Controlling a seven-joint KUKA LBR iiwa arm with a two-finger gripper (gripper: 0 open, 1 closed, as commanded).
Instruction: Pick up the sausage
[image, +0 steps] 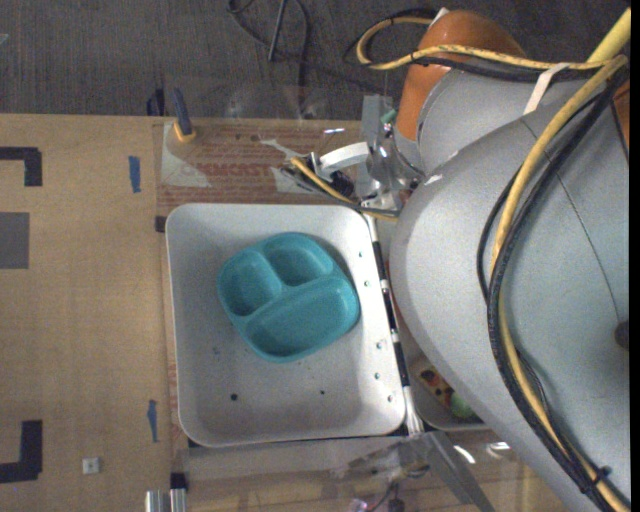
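one white bin (200, 400) lies in full sight, holding one teal divided plate (288, 294) with three compartments, set a little above the bin's middle. right of this bin a sliver of a second bin (432, 405) peeks out, with small coloured items (448, 395) too hidden to name; whether the sausage is among them cannot be told. the grey arm (500, 280) bends over that second bin, its orange band (465, 40) up top. jaws: cannot tell.

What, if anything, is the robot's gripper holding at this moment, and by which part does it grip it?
It cannot be told. The grey arm covers most of the right bin, and no object shows between fingers. The teal divided plate lies untouched in the left bin.
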